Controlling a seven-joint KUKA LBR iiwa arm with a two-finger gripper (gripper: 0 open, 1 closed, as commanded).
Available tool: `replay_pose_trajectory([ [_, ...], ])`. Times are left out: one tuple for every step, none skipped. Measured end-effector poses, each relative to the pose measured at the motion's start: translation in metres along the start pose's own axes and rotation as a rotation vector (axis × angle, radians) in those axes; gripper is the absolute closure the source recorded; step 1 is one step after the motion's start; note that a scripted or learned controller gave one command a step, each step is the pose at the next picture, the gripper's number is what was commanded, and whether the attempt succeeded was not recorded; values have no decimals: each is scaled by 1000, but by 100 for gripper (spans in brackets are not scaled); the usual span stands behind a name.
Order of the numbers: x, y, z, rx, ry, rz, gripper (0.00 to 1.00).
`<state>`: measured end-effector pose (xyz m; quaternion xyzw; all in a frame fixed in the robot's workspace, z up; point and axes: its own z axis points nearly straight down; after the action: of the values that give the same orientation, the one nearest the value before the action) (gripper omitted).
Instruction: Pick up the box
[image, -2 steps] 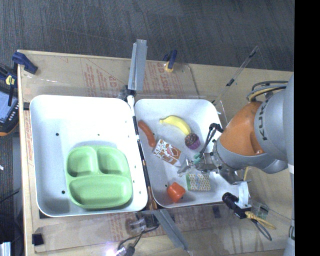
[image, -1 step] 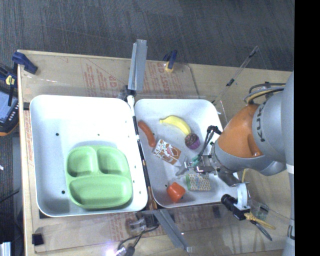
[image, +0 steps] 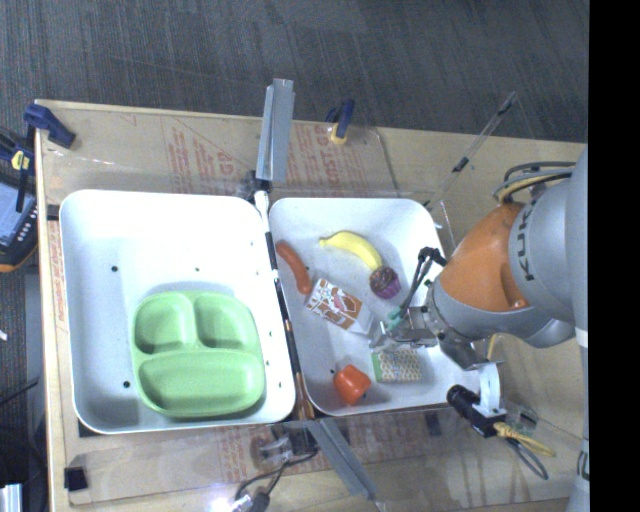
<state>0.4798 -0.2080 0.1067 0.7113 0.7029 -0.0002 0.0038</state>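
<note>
1. Two white bins on the desk (image: 150, 150); the box (image: 333, 303), orange-and-white with print too small to read, lies flat mid right bin (image: 400, 212).
2. Tool (image: 392, 335) is low just right of it, grip state can't tell.
3. Banana (image: 352, 246) sits above.

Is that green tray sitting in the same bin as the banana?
No. The green tray lies in the left bin, while the banana lies in the right bin.

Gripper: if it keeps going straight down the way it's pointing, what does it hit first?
Probably the mesh-patterned sponge-like block right under the gripper, not the box, which lies off to its left. Height above the block is unclear from this slanted view.
</note>
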Motion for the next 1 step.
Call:
replay_pose_trajectory([
  [0, 0, 0, 0, -1, -1, 0],
])
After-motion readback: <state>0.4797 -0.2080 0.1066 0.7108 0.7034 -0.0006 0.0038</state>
